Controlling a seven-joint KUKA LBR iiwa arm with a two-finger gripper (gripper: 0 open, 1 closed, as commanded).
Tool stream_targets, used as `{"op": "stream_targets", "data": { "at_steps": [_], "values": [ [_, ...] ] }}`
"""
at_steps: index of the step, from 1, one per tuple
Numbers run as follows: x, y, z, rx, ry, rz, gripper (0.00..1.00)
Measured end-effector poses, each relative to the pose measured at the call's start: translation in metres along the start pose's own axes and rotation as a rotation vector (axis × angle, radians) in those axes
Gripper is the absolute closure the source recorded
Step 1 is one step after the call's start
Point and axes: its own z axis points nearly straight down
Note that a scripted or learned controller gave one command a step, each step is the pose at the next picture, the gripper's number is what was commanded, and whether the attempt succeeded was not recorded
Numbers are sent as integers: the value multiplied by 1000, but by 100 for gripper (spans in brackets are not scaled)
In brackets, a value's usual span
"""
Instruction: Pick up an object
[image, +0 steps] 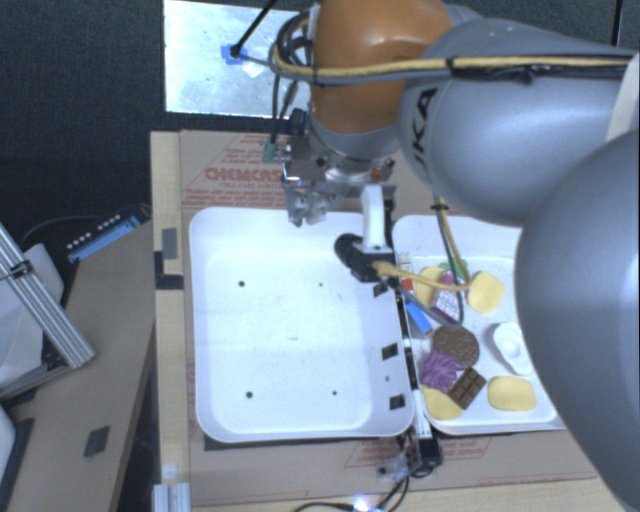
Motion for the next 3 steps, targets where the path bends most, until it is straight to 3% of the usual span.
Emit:
{"op": "stream_targets", "data": {
  "at_steps": [3],
  "values": [
    [-4, 4, -36, -11, 3, 1, 100]
  ]
}}
